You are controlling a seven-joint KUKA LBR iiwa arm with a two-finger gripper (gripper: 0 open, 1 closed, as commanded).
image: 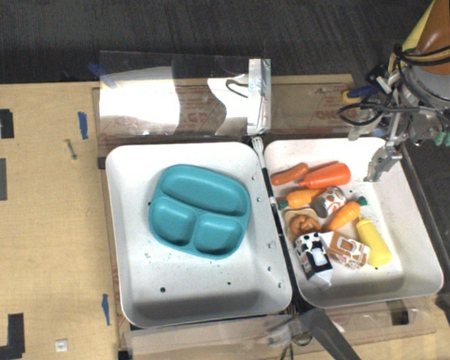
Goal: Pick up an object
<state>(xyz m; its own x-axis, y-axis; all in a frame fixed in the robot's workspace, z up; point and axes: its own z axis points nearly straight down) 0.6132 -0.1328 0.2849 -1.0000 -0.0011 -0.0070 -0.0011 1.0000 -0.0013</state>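
Left bin (129,218): we see a teal divided plate (199,209) lying flat near its middle, with three compartments.
Right bin (415,226): we find a cluster of toy foods on its left half, well apart from the plate.
Far row: a sausage (288,173) and a long orange carrot (324,175) lie side by side.
Middle: a smaller carrot (343,215) is tilted beside a red-and-white can (330,201).
Near row: a black-and-white carton (314,254), a toast-like piece (347,250) and a yellow bottle (372,241).
Arm: it enters from the far right, with cables at the wrist.
Gripper (380,163): it hangs over the far right part of the right bin, right of the long carrot; we see nothing between its fingers, and we cannot tell how wide they stand.
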